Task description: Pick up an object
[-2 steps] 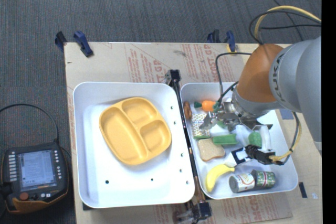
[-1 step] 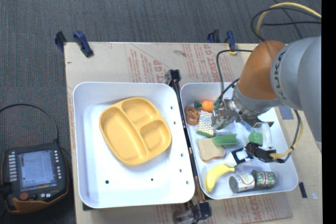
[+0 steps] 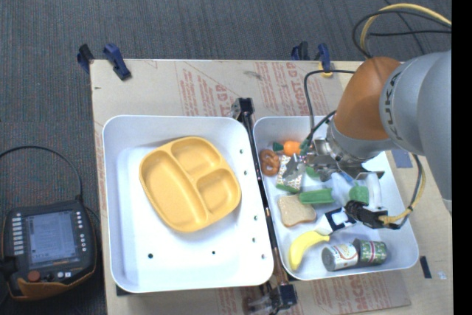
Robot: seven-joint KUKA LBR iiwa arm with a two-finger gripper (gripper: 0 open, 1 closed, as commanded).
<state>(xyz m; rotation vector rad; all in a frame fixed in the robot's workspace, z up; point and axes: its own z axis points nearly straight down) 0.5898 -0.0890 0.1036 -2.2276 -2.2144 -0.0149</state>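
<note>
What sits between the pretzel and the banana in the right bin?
In the camera view, the toast slice lies between the pretzel and the banana, with a green block just beside the toast's upper right.

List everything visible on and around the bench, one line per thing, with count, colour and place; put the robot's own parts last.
shallow white bins: 2, white, side by side on the bench
yellow divided plastic plate: 1, yellow, left bin
brown pretzel: 1, brown, right bin, upper left
small orange toy piece: 1, orange, right bin, top
slice of toy bread: 1, tan, right bin, middle left
flat green block: 1, green, above the bread
yellow toy banana: 1, yellow, right bin, bottom left
tin cans lying on their sides: 2, silver and green, right bin, bottom
blue clamps: several, bench's far edge
grey teach pendant: 1, floor, left
grey KUKA arm with orange band: 1, over right bin
two-finger gripper: 1, among the toys
</note>
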